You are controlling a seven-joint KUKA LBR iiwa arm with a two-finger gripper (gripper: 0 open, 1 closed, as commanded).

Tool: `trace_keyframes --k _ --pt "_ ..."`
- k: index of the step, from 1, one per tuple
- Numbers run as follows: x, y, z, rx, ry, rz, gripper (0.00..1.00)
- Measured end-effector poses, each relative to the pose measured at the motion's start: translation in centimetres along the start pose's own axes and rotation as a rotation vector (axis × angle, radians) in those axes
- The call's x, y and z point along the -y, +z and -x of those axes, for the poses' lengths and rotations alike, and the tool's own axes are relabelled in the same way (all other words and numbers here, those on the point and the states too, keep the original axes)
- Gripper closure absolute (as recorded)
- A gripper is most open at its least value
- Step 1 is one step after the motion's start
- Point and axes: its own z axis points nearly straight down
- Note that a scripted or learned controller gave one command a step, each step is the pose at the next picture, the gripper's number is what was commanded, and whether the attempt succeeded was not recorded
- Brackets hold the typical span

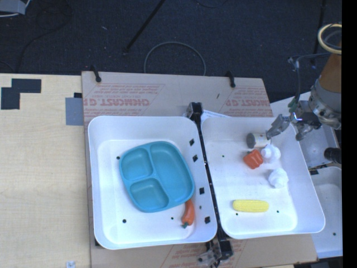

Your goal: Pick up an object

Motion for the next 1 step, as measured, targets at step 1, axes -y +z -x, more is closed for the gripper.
trace_keyframes --k 1 --pt "-0.25 -0.72 0.03 0.003 -0.001 0.013 0.00"
